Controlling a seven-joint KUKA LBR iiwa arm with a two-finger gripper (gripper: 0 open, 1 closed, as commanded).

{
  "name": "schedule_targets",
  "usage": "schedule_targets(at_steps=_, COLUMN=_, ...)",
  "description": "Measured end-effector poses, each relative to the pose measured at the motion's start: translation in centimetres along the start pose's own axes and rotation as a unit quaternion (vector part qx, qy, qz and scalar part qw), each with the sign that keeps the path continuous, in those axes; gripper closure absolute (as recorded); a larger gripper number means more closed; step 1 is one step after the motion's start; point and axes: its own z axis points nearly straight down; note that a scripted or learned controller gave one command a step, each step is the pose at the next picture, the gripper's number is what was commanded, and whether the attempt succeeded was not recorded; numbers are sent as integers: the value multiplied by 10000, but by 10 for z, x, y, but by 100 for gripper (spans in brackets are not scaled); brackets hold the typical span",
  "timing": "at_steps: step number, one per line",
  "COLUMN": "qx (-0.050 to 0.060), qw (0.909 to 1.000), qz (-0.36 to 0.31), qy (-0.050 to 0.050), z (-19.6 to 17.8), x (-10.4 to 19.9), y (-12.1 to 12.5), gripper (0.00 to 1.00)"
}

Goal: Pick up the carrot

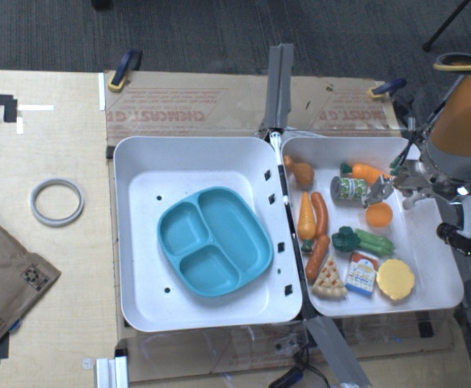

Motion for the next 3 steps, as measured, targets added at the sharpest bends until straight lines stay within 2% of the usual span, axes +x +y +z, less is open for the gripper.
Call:
schedule_targets(at_steps=1, qx=15, qw=10000, qz=13, qy=2, z=19, x=32, y=28, gripper=0)
schedule_targets(at_steps=2, qx=206, qw=9997, qz=121, qy=62, z=22, x=-4, y=59, gripper=0)
schedule_targets(at_steps=3, qx=129, qw=9998, qz=129, qy=3, z=13, x=-7, y=62, gripper=100)
